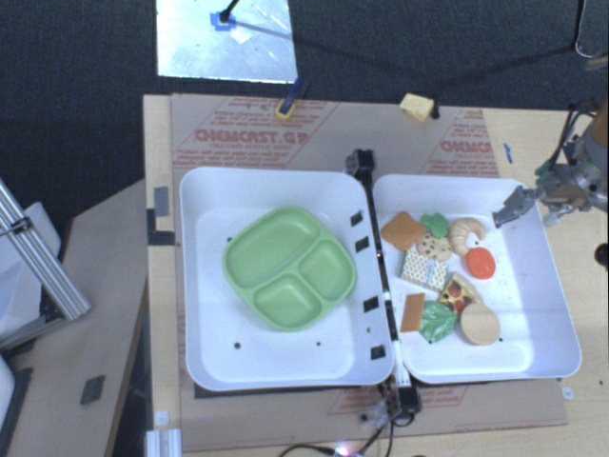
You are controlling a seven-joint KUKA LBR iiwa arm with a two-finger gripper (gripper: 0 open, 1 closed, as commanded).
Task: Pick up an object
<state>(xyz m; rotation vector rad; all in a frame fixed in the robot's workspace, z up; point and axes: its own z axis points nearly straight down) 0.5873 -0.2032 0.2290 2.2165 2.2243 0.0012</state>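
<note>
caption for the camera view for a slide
Gripper over the right bin beside toy food; green divided plate in the left bin.

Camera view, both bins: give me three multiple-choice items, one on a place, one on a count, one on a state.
1. Where does the green divided plate lie?
A. left bin
B. right bin
C. on the bench outside the bins

2. How many compartments does the plate have?
A. two
B. three
C. five

3. Where is the gripper?
A. over the plate
B. at the right bin's upper right edge
C. resting on the red tomato slice

A: the plate sits in the left bin.
B: three hollows show.
B: it sits there, apart from the toy food.
</note>
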